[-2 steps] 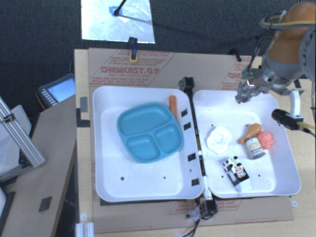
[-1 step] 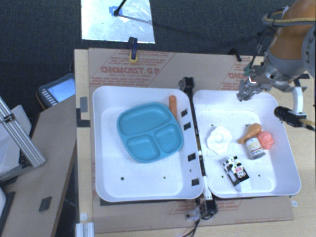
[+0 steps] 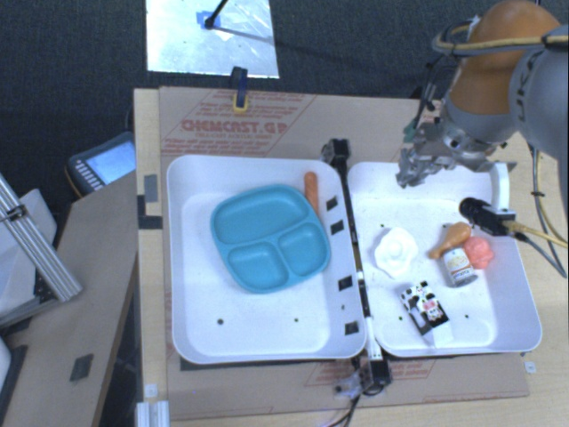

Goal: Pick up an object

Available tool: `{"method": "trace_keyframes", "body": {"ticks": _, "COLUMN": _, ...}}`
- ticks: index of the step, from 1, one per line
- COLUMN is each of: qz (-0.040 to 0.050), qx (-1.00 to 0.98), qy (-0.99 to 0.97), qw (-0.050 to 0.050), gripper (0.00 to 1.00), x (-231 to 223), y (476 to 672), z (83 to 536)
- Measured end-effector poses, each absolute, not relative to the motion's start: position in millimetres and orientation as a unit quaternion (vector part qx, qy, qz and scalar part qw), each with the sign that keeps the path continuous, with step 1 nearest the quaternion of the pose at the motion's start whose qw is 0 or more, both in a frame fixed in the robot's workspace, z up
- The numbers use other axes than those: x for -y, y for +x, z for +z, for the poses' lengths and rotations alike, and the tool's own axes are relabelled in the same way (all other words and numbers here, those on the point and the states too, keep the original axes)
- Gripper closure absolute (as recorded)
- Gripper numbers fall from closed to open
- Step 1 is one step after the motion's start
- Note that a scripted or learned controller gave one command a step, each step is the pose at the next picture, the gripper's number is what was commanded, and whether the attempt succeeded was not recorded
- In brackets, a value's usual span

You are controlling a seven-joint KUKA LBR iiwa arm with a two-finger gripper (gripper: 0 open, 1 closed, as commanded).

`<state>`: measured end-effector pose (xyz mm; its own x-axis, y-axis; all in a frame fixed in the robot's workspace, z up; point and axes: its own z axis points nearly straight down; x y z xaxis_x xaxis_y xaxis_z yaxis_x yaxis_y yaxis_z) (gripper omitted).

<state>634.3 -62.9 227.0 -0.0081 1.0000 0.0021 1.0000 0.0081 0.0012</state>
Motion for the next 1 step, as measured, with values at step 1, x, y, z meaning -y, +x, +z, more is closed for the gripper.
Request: {"method": "trace_keyframes", "body": {"ticks": 1, "qz": -0.0010, "qx": 0.710, "qy": -0.705, "qw": 0.000, "gripper": 1.00, "x": 6.0, "y": 630.0, "z": 222.7}}
